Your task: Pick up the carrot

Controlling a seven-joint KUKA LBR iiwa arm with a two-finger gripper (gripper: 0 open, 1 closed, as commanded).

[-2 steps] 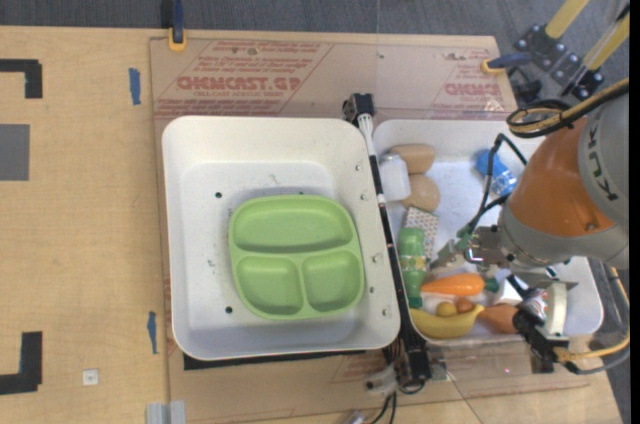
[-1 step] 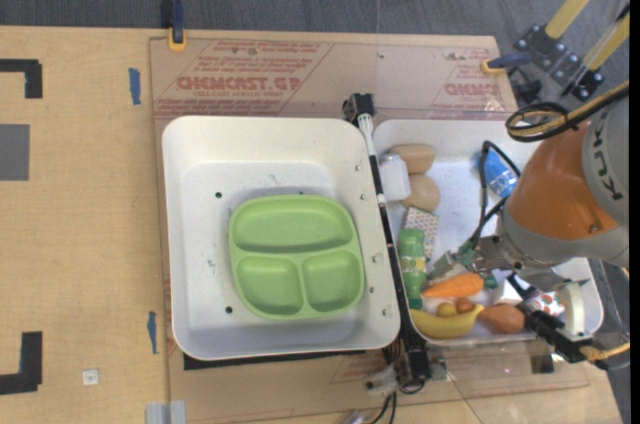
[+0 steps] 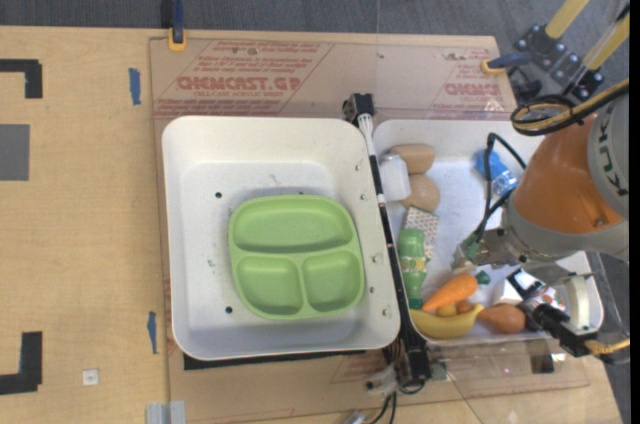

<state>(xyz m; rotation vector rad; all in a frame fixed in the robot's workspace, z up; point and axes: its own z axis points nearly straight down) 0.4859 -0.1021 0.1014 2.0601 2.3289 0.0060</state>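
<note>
The carrot is orange and lies slantwise near the front of the right bin, resting against a yellow banana. My gripper hangs just above and to the right of the carrot's thick end, low inside the bin. The arm's orange band and grey wrist cover the bin's right half. Nothing shows as lifted off the bin floor.
The right bin also holds two tan rolls, a green bottle, a blue item and a reddish-brown item. The left bin carries a green compartment plate.
</note>
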